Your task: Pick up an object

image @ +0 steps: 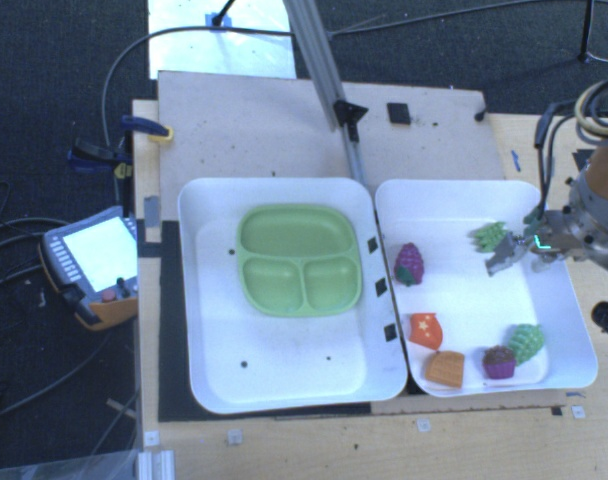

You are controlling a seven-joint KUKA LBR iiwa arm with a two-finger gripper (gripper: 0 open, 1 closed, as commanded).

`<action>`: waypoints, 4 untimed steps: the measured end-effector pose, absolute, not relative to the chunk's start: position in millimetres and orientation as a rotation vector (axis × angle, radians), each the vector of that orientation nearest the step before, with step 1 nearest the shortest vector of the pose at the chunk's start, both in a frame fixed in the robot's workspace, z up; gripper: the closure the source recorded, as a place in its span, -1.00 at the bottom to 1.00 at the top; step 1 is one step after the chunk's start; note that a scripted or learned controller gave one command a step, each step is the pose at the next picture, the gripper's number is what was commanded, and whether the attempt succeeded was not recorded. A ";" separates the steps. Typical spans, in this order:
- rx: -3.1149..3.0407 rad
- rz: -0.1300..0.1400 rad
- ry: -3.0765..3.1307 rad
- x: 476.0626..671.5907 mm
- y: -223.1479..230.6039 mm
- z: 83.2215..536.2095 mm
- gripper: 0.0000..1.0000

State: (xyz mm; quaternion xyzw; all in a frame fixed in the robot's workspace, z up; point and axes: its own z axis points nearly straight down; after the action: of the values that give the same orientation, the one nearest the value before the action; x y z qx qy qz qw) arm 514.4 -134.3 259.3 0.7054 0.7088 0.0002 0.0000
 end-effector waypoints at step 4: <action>2.222 -0.002 2.224 505.7 -135.6 97.4 -1.00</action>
State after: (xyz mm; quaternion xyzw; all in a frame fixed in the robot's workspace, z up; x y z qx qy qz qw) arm 505.7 -135.6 97.4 0.7067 0.7075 -0.0006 -0.0010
